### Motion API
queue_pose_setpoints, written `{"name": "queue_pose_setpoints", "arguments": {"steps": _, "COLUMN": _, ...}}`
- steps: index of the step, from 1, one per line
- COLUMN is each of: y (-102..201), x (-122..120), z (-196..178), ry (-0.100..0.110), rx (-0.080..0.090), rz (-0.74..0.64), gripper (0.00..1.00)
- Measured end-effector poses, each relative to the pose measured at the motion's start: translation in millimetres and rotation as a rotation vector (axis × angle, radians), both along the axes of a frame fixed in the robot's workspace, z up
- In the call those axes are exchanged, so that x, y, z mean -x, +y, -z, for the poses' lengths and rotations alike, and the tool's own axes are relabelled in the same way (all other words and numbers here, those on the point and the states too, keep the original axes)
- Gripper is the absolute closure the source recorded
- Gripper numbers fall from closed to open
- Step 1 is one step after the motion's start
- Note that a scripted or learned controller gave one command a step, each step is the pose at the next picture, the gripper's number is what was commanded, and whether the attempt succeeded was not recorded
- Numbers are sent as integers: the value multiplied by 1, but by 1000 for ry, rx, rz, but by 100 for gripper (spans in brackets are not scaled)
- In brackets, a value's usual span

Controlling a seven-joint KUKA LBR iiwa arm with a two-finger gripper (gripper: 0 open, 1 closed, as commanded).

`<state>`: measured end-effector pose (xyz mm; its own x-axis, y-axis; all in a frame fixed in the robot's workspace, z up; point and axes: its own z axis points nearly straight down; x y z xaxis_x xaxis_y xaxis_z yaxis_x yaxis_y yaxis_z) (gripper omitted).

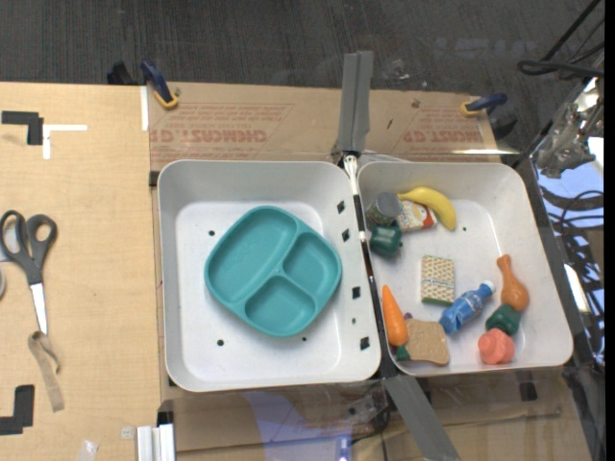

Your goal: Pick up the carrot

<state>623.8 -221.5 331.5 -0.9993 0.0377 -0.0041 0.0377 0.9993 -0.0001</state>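
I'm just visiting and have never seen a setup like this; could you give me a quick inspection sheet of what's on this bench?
Surface: two white bins, left bin and right bin, on a cardboard-covered bench.
Job's things: carrot lies at the right bin's lower left, beside the toast slice.
Clutter: teal divided plate in left bin; banana, blue bottle, cracker box, drumstick, pink toy in right bin.
Grippers: metal parts at far right, state unclear.
Cables: black cables along the right.
Surroundings: scissors, blue clamps.

The bench (77, 257) bears two bins (173, 286) (538, 257) at 3 o'clock, scissors (29, 248) at 9.
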Motion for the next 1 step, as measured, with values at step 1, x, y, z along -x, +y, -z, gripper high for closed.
{"name": "queue_pose_setpoints", "arguments": {"steps": 1, "y": 1, "x": -8, "z": -15, "ry": -3, "rx": 2, "rz": -401, "gripper": 100}}
